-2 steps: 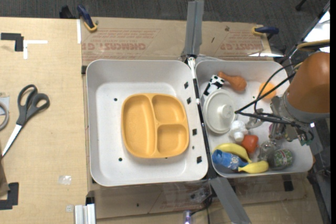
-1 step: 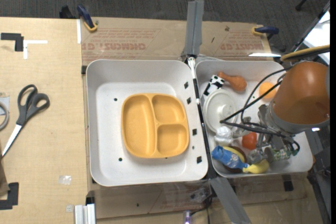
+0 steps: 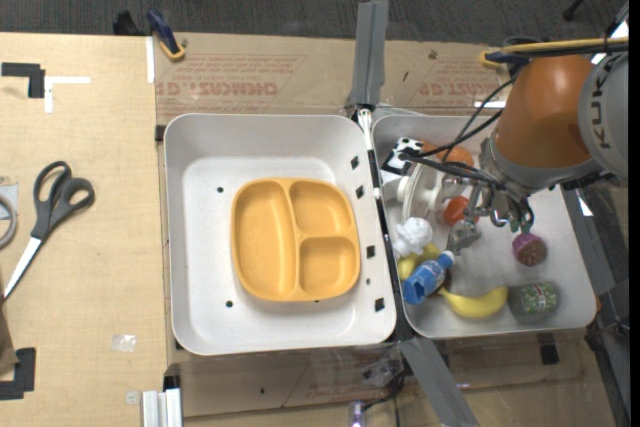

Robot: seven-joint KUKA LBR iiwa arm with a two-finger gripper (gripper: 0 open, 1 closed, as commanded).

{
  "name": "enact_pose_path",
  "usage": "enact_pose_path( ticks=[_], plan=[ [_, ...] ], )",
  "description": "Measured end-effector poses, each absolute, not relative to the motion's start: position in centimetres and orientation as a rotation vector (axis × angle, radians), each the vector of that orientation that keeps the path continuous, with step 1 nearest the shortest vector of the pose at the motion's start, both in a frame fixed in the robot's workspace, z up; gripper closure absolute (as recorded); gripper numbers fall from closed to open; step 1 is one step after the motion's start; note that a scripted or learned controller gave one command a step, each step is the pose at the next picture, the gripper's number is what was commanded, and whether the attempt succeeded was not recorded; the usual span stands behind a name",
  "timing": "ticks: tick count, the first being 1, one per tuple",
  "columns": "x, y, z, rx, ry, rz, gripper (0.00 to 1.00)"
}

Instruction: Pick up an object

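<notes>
- Fingers of the gripper [image 3: 492, 223] hang low over the middle of the right bin [image 3: 575, 310], but they are small and tangled with cables, so I cannot tell whether they stand wide or narrow; nothing shows plainly between them.
- Nearest thing is a small purple ball [image 3: 529, 249], just beside the fingertips on their lower right, toward the bin's right wall.
- A banana [image 3: 475, 302] lies further toward the bin's near edge, its long axis running roughly left to right across the view, below the fingers and apart from them.
- A blue bottle [image 3: 427, 279] lies slantwise at the lower left of the fingers, next to the banana's left end.
- A green speckled ball [image 3: 537, 298] sits at the banana's right end.
- By my judgement the purple ball asks the shortest move: a small shift to the lower right, then down.
- In the left bin [image 3: 190, 245] rests a yellow divided plate [image 3: 296, 239], well apart from the arm.
</notes>
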State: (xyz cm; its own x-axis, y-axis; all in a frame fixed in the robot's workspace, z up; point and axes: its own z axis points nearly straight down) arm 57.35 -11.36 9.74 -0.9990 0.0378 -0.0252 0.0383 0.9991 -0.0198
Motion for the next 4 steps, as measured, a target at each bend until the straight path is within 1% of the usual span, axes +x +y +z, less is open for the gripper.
enact_pose_path(
  ticks=[1,2,3,4],
  plan=[
    [56.5,-11.2,10.0,0.171,3.100,-0.036,0.00],
    [56.5,-10.8,10.9,0.167,3.107,-0.024,1.00],
    [62.6,-11.8,26.0,0.699,3.058,-0.001,1.00],
    [59.5,-12.7,10.3,0.486,3.099,-0.001,1.00]
  ],
)
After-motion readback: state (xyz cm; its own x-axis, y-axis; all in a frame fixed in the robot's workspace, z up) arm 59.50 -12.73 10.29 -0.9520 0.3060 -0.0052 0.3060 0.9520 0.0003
